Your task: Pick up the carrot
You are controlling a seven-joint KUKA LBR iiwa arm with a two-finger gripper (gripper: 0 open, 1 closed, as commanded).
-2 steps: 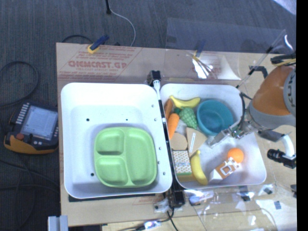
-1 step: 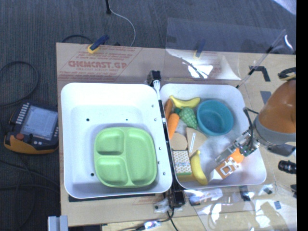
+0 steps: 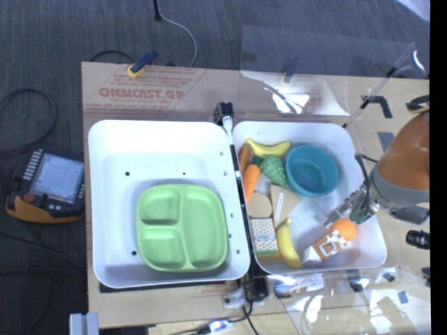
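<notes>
The carrot (image 3: 250,181) is orange with a green top and lies against the left wall of the right bin (image 3: 363,257), pointing toward the near side. My gripper (image 3: 351,211) hangs over that bin's right side, far to the right of the carrot. It is just above a round orange fruit (image 3: 343,230). Nothing of the carrot is near the gripper.
Around the carrot lie a yellow banana (image 3: 269,147), a green knobbly vegetable (image 3: 274,171), a blue bowl (image 3: 311,169), a tan slice (image 3: 260,204), a small box (image 3: 263,234), a second banana (image 3: 286,243) and an orange-white carton (image 3: 325,247). The left bin (image 3: 112,145) holds a green divided plate (image 3: 183,226).
</notes>
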